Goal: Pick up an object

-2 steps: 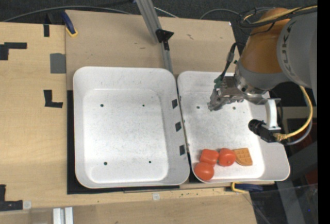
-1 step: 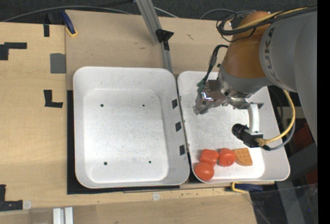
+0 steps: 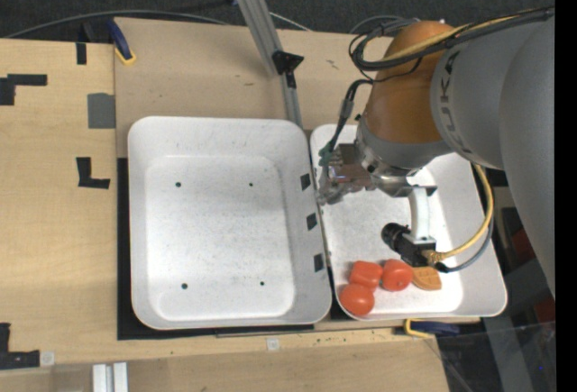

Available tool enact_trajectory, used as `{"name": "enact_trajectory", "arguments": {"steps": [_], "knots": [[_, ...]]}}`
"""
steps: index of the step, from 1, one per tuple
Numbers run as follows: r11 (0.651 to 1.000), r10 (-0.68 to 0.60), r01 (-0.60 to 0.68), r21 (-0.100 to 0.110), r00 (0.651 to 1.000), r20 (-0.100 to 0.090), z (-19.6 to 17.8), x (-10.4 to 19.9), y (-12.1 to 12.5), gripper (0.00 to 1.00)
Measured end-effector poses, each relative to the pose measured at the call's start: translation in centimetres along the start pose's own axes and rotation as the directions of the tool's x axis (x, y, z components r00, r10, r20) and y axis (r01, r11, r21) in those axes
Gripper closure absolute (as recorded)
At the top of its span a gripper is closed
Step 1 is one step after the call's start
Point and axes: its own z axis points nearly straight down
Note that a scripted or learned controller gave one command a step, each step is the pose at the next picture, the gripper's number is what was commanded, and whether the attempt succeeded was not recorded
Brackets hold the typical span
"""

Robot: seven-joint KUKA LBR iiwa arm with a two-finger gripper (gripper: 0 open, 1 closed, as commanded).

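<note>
Camera view: arm enters from right, gripper [image 3: 335,183] low over the right bin [image 3: 478,291], at its left wall beside the divide. Finger state: cannot tell, wrist body blocks the tips. Nothing seen held. Orange-red objects [image 3: 379,277] lie clustered at the right bin's near edge, well apart from the gripper; a yellow-orange piece [image 3: 427,279] touches their right side. Left bin [image 3: 216,133] adjoins. A grey pole [image 3: 257,12] slants across the wooden surface [image 3: 54,228] behind the bins.
</note>
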Motion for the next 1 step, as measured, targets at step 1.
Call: {"name": "enact_trajectory", "arguments": {"steps": [1], "knots": [[1.0,0.0,0.0,0.002,1.0,0.0,0.17,5.05,-2.07,1.0]]}}
